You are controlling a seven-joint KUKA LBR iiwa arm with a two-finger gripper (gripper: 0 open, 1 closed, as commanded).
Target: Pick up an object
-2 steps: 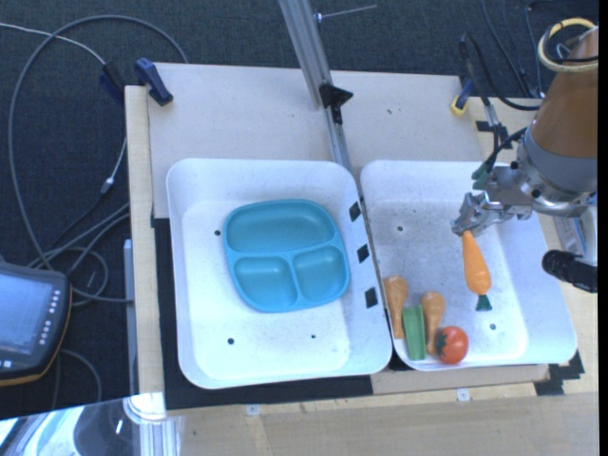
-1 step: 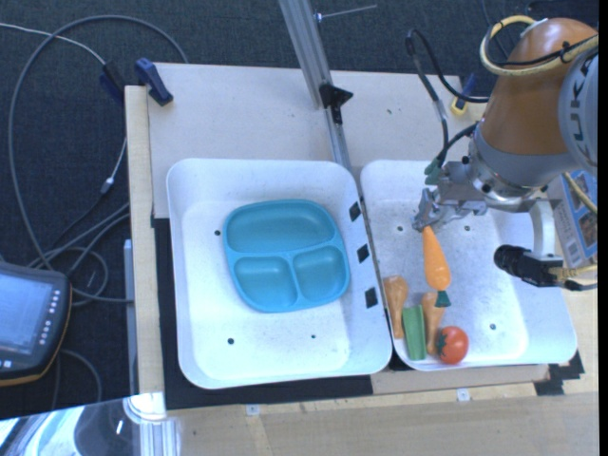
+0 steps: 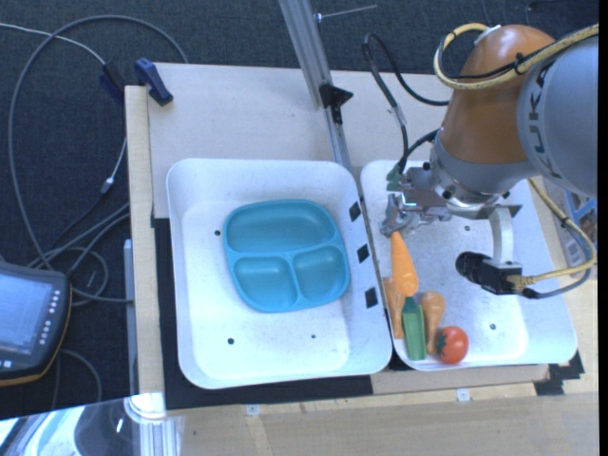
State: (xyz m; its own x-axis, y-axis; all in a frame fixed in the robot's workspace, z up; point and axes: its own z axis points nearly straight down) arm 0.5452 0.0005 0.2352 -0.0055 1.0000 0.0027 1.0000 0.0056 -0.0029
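Bench (image 3: 237,112): pale, matte board; two shallow white bins side by side, both with rounded corners and fine dark speckling.
Left bin (image 3: 204,350): holds a teal plastic divided plate (image 3: 285,253), smooth, rounded-rectangle shape, one long compartment toward 12 o'clock and two smaller ones toward 6 o'clock.
Right bin (image 3: 532,331): toy food clustered at its 7 o'clock corner.
Carrot (image 3: 404,266): orange, smooth, tapered cone; long axis runs roughly 12 to 6 o'clock, thin tip toward 12, directly below the gripper.
Green block (image 3: 413,319): small upright rectangular piece, glossy, just beside the carrot's wide end at 6 o'clock.
Tomato (image 3: 452,344): red, round, shiny, with green top; at 4 o'clock of the green block.
Second orange piece (image 3: 433,309): rounded, between green block and tomato; shape unclear.
Gripper (image 3: 399,218): metallic, at the 10 o'clock edge of the right bin, under the orange band; cannot tell whether it is parted or closed; nothing visibly between them.
Cables: black, loop around the wrist.
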